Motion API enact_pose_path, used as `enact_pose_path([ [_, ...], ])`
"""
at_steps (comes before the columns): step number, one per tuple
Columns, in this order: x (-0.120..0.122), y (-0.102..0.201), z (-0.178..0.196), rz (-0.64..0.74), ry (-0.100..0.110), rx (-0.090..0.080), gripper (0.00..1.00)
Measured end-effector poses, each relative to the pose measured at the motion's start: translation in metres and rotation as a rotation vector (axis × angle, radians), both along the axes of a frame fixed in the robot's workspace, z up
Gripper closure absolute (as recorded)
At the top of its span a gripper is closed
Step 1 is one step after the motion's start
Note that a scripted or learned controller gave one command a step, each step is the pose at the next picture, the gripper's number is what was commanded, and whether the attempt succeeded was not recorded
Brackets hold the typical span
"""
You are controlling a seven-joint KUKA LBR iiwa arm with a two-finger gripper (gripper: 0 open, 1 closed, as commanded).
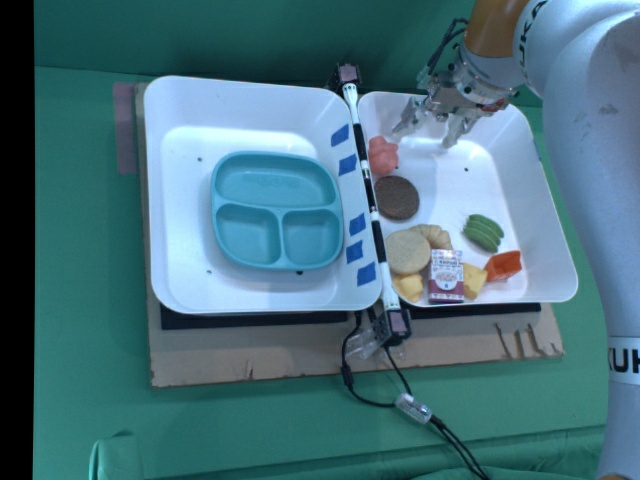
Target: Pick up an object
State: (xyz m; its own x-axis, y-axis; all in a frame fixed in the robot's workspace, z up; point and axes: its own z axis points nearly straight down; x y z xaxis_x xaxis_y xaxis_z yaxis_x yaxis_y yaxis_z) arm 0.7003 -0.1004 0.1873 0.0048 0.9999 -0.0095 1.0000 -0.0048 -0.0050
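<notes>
The gripper is seen with fingers spread, nothing between them, above the right bin near its far left corner. A pink toy food piece lies by the left wall; it is judged light, stiff, and best pinched across its narrow sides.

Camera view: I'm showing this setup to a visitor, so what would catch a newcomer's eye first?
Probably the teal plastic divided plate, lying alone in the left white bin. Next, the grey arm with its orange band, holding its gripper, fingers spread, above the far end of the right white bin. There a cluster of toy foods includes a dark brown round patty and a green pea pod.
</notes>
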Motion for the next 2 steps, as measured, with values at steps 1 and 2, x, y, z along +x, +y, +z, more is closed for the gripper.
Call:
enact_pose_path([
  [1, 0.003, 0.005, 0.018, -0.001, -0.008, 0.012, 1.00],
  [2, 0.002, 0.075, 0.117, 0.002, -0.022, 0.009, 1.00],
])
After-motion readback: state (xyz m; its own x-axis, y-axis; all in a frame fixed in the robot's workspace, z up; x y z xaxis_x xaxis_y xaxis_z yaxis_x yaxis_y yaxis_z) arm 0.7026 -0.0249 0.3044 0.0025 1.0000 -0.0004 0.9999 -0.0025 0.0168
